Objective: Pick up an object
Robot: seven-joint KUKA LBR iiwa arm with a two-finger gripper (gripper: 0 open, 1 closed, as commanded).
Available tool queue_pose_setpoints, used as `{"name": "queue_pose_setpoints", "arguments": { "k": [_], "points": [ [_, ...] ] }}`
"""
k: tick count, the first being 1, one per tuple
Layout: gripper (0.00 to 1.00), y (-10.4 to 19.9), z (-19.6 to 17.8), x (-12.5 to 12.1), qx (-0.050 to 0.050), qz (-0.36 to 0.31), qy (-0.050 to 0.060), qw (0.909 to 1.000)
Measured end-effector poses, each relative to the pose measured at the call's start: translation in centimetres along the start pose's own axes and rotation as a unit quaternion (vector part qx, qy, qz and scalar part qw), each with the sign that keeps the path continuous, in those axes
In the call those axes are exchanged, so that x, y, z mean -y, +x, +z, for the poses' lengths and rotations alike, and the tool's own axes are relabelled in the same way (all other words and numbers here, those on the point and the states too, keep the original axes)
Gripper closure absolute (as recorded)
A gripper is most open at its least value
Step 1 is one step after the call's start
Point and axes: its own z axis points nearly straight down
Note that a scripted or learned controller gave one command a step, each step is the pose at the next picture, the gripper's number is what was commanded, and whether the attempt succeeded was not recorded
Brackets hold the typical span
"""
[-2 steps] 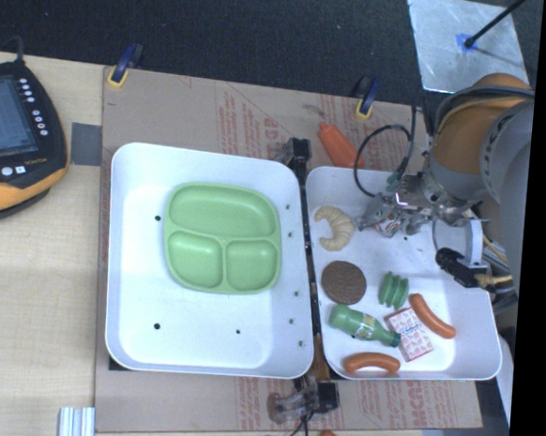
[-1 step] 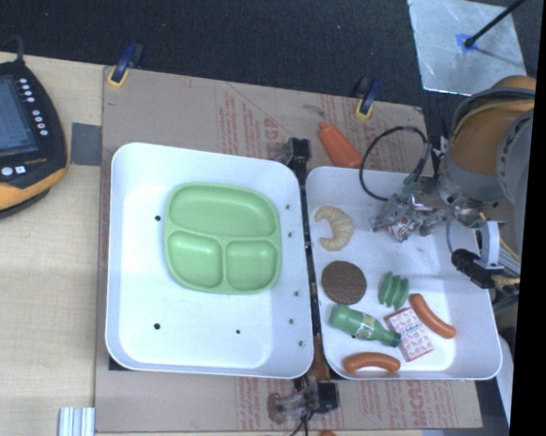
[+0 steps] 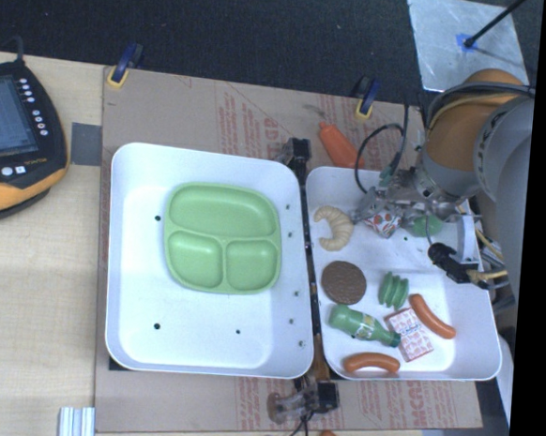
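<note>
Gripper [image 3: 391, 208] low in the shallow white right bin [image 3: 473, 364], at its far end; just beside it: small red-white crumpled packet [image 3: 384, 222] and pale croissant-shaped toy [image 3: 334, 225]; can't tell finger state; nothing visibly held; judging pick not done, grasp and lift remain

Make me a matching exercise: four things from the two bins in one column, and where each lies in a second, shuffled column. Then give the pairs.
Things
1. green divided plate
2. croissant
3. brown cookie
4. green bottle

Places
A. right bin, at its upper left
B. right bin, just below the cookie
C. left bin, near the middle
D. right bin, just below the croissant

Pairs: 1-C, 2-A, 3-D, 4-B
</note>
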Motion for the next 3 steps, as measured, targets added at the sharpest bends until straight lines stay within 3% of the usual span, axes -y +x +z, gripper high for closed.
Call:
{"name": "queue_pose_setpoints", "arguments": {
  "k": [1,2,3],
  "points": [
    [1.00,-0.1,-1.0,0.0,0.000,-0.001,0.001,1.0000],
    [1.00,7.9,-10.1,-0.1,0.000,0.001,-0.002,1.0000],
    [1.00,10.7,-10.9,6.2,0.001,0.001,0.000,1.0000]
  ]
}}
